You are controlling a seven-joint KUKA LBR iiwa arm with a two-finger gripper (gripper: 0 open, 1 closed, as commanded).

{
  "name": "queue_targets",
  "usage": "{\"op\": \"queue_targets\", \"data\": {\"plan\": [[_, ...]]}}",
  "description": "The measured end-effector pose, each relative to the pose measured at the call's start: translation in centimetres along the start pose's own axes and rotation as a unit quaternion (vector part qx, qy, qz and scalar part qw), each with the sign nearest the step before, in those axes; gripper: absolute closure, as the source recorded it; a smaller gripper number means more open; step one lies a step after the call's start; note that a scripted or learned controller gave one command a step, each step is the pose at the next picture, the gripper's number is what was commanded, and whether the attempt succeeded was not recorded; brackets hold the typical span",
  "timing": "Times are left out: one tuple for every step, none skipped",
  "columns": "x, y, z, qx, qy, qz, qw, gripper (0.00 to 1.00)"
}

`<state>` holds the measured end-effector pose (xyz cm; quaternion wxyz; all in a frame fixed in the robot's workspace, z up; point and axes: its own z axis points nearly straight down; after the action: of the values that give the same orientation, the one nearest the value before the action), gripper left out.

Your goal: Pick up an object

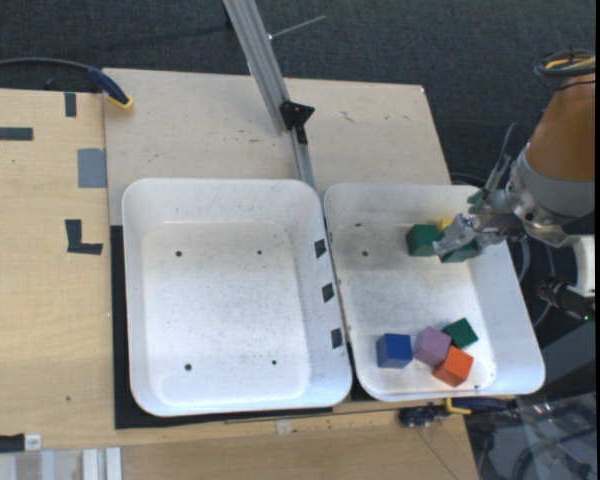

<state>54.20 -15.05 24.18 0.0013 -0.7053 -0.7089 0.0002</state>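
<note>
My gripper (458, 240) hangs low over the upper right part of the right bin (380, 298). A green block (421, 239) lies just to its left, touching or nearly touching it. A small yellow piece (446, 225) peeks out behind the block, right at the gripper. A bit of green (468, 254) also shows under the gripper's tip; I cannot tell if it is a separate piece. Near the bin's front sit a blue cube (394, 350), a purple cube (432, 347), an orange cube (455, 366) and a dark green cube (461, 332), bunched together.
The left bin (220, 298) lies beside the right one, with a raised rim between them. A slanted metal rail (265, 63) runs from the top down to the bins' shared edge. The arm's orange band (568, 133) sits at the right.
</note>
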Motion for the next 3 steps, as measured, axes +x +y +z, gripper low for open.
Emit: {"op": "queue_targets", "data": {"plan": [[6.1,0.2,-0.6,0.0,0.001,-0.001,1.0,1.0],[10.5,0.2,0.3,0.001,0.0,0.0,1.0,1.0],[15.3,-0.3,1.4,0.001,0.0,-0.001,1.0,1.0]]}}
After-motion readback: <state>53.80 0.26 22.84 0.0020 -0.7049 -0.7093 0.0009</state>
